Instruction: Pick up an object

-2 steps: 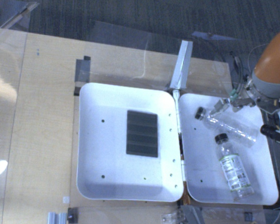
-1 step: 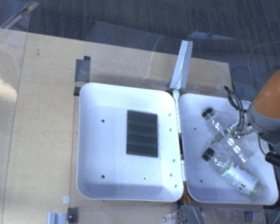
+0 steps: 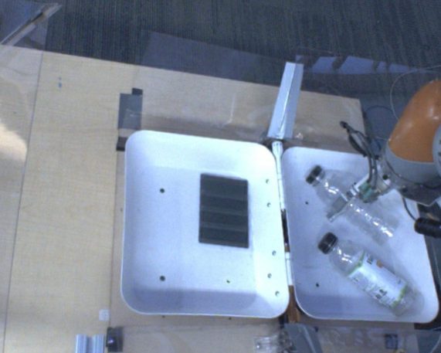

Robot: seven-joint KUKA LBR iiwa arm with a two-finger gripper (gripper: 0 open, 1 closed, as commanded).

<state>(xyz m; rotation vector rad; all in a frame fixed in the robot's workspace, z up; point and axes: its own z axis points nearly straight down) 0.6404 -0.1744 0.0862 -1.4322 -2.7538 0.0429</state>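
Clear plastic, that's what we're dealing with: two empty bottles in the right bin (image 3: pixel 429 266). Nearest us, by the bin's front edge, the labelled bottle (image 3: pixel 366 273) lies on its side, black cap pointing toward the divider. Looks light, thin-walled, slick and round, so I'd guess it'll roll or squirt out of a pinch; best taken across the belly, over the label. Further back, the second clear bottle (image 3: pixel 341 197) lies slanted near the bin's back edge, and the end effector (image 3: pixel 365 191) is right down on its body. Whether it's spread or closed I can't tell from here. Over in the left bin (image 3: pixel 146 227), a dark flat slab (image 3: pixel 224 210) sits dead centre.
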